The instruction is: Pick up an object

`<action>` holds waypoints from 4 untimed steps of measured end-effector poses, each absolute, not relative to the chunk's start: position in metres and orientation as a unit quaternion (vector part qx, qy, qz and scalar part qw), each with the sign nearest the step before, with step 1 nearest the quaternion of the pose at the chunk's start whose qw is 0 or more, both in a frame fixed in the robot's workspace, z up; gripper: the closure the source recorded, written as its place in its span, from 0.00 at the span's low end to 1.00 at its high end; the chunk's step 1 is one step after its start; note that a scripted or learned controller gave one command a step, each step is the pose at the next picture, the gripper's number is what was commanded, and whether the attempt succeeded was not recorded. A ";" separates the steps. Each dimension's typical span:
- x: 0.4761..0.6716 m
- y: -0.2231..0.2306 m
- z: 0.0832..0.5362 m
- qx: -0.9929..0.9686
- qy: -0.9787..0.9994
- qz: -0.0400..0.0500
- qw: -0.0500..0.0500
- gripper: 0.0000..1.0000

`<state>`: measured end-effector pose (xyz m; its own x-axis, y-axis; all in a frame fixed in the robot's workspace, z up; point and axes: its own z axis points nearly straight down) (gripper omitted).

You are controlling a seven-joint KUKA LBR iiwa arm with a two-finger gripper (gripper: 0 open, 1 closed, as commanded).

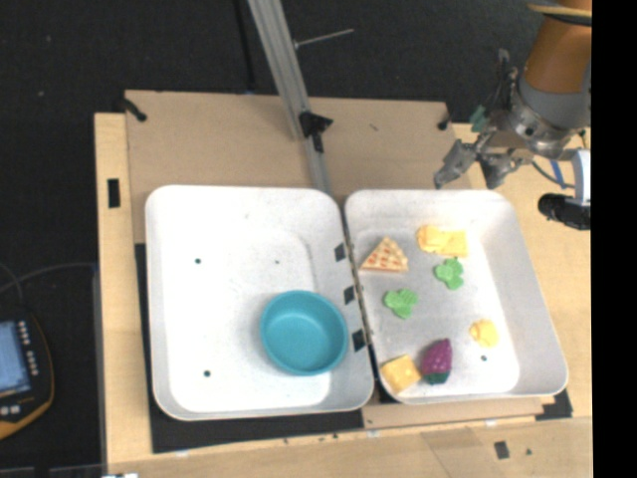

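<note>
The yellow block [400, 372] and purple grapes [436, 359] lie at the right bin's [528, 267] near edge among scattered toys, awaiting a pick, while the gripper [476, 167] hangs beyond its far rim, fingers spread, holding nothing.

The arm [557, 58] is cut off by the top right edge.

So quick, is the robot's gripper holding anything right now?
Gripper: open, holding nothing, above the far edge of the right bin.
</note>
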<state>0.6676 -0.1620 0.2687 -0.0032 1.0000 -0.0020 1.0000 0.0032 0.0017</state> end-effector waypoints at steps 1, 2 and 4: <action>0.667 -0.162 0.269 0.706 0.708 -0.001 0.001 0.00; 0.666 -0.164 0.209 0.707 0.707 -0.001 0.001 0.00; 0.667 -0.174 0.107 0.706 0.708 0.000 0.002 0.00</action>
